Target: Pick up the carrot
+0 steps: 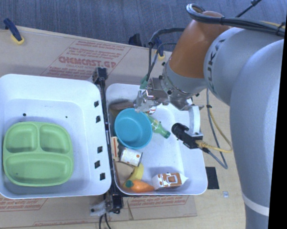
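Note:
The carrot (139,187), orange with a small green end, lies at the front edge of the right bin (198,177), just in front of a yellow banana (137,172). My gripper (143,101) hangs over the far part of the same bin, above the back rim of a blue bowl (132,128). It is well away from the carrot, with the bowl and a small white can (130,157) between them. The grey wrist and orange band cover the bin's far right corner.
A green bottle (161,129) lies to the right of the bowl. An orange and white juice carton (168,180) sits right of the carrot. The left bin (50,93) holds a green divided plate (38,153). Black clips line the wall between the bins.

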Robot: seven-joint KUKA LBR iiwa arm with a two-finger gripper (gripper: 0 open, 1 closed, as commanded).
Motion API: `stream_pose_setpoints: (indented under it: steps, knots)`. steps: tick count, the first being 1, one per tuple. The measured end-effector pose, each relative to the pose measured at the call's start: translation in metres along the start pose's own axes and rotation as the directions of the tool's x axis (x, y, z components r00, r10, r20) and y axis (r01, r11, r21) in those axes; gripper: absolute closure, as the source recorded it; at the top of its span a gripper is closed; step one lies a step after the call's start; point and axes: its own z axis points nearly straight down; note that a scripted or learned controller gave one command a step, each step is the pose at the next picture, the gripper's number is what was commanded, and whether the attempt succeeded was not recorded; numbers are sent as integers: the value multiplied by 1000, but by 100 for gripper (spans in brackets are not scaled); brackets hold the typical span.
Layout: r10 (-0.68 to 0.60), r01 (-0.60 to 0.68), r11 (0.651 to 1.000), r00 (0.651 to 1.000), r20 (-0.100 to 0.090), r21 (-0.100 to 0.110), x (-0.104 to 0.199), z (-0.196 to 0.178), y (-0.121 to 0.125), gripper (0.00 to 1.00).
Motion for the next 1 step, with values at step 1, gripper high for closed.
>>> stream_pose_setpoints:
  steps: [1]
  knots:
    - [56, -56, 998, 998, -1, 10, 78, 49, -11, 100]
